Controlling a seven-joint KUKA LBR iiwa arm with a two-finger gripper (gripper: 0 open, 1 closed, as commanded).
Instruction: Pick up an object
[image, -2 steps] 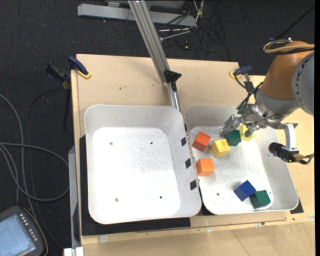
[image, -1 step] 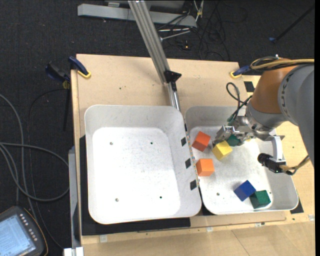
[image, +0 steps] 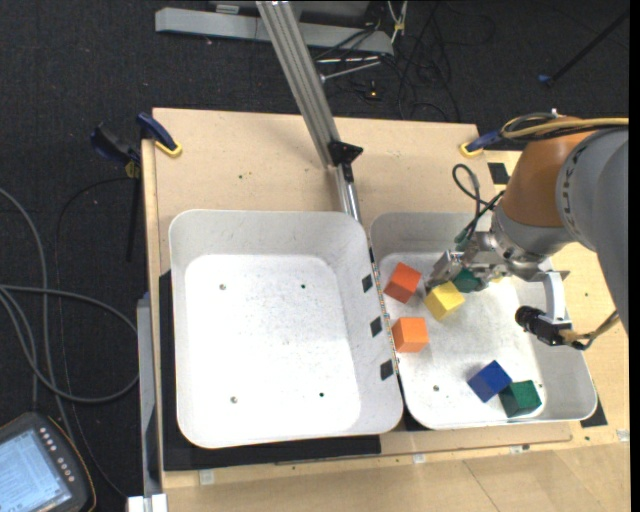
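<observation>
Yellow is the colour nearest the claw (image: 452, 272): a small yellow block (image: 445, 299) lies tilted in the right bin (image: 570, 385), and every other place is told from it. The claw sits just above and slightly right of the yellow block, close enough that they may be touching, though whether the block is actually between the tips cannot be told, and how far the claw is spread cannot be told either. A green piece (image: 470, 282) shows right beside the yellow block, tucked under the wrist. An orange block (image: 402, 281) lies just left of the yellow block, a second orange block (image: 410, 334) just below and left of it, and a blue block (image: 489, 380) with a dark green block (image: 520, 398) touching it lie well below and to its right. The left bin (image: 200, 240) stands far left of the yellow block on the counter (image: 250, 150). By the look of it, the approach to a grasp is in hand, with the yellow block the likely target; the next move calls for closing squarely on it without nudging the orange neighbour, then lifting straight up.
</observation>
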